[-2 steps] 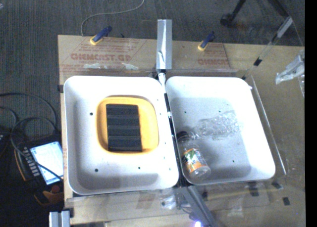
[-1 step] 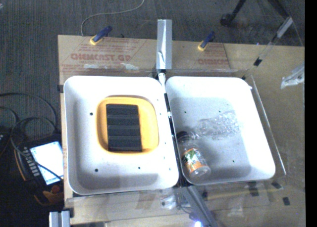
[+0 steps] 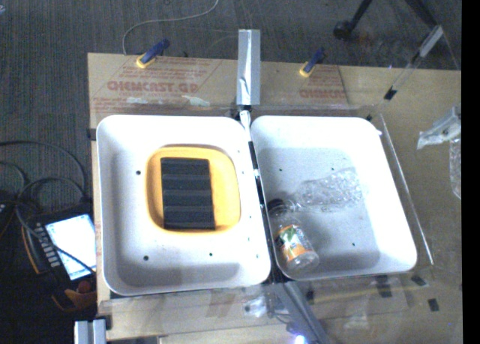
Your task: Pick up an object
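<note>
A yellow holder with a black ribbed block in it [image 3: 189,190] lies in the middle of the left bin [image 3: 120,260]. In the right bin [image 3: 390,237] a small clear bottle with a dark cap and an orange and green label [image 3: 292,241] lies on its side near the front left corner. A crumpled clear plastic piece [image 3: 328,189] rests just behind it, toward the bin's middle.
A grey upright post [image 3: 247,73] stands behind the seam between the bins. Two blue and yellow clamps [image 3: 152,52] [image 3: 312,61] grip the cardboard sheet at the back. A clear plastic bag [image 3: 442,133] lies at the right. A tablet [image 3: 67,241] sits on the floor at left.
</note>
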{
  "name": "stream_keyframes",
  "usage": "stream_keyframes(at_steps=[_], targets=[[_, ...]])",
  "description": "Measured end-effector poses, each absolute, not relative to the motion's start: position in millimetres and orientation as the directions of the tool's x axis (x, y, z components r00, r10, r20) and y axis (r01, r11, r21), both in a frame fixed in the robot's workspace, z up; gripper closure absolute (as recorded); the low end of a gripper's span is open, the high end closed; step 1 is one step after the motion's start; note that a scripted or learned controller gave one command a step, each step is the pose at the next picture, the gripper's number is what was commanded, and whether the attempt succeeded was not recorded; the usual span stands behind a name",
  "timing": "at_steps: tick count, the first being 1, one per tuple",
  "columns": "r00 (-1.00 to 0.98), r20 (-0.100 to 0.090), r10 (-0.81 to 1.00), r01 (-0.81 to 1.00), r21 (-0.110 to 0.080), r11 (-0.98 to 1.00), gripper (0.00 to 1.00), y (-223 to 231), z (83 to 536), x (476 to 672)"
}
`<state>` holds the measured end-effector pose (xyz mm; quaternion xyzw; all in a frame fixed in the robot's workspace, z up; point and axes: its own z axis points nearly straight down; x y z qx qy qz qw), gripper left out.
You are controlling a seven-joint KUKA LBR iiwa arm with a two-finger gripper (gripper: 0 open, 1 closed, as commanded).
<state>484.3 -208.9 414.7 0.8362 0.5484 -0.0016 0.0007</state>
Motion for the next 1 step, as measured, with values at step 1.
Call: stream_keyframes(at_steps=[1], targets=[[0.535, -0.002, 0.845, 0.845, -0.001, -0.535, 0.00, -215.5, 433.3, 484.7]])
